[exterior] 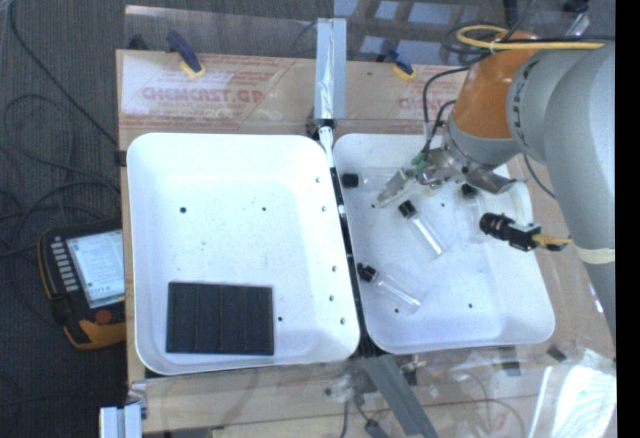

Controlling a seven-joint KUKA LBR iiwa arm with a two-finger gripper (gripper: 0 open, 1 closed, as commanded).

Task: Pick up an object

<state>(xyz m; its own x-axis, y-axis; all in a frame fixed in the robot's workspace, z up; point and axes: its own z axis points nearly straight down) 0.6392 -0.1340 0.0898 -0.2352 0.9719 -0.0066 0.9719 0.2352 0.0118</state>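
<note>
Gripper (425, 169) low over upper part of right bin (500, 326), finger state impossible to tell. Clear black-capped vial (421, 226) lying just below it, toward frame centre-right.

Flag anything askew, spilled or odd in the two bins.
Nothing spilled or damaged. Clear vials with black caps lie loose on their sides at different angles in the right bin; a black pad lies flat in the left bin.

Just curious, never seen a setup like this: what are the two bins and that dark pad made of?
Bins: probably moulded plastic, glossy white; rounded corners and soft sheen suggest it. Pad: matte black with faint ribs, maybe rubber or foam; I cannot tell which.
</note>
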